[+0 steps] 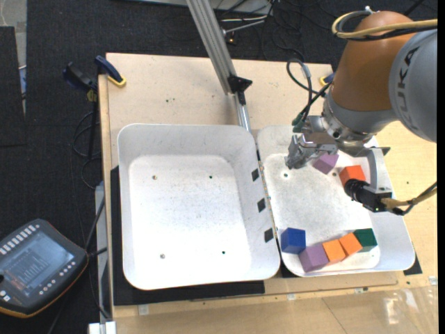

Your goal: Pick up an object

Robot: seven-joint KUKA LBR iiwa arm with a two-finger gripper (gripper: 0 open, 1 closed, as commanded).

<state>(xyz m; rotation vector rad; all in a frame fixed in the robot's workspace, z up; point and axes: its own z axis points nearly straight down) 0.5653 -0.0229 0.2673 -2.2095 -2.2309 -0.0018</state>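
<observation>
End effector point(297, 155) hangs over the right bin point(306, 207), whether open or closed I cannot tell. Beside it lies a purple block point(325, 163); blue block point(293, 239) sits near that bin's front rim.

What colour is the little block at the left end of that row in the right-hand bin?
Blue: the block shows clearly in the camera view.

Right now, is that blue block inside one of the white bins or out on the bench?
Inside. The blue block lies on the floor of the right bin, near its front left corner, beside a purple block.
</observation>
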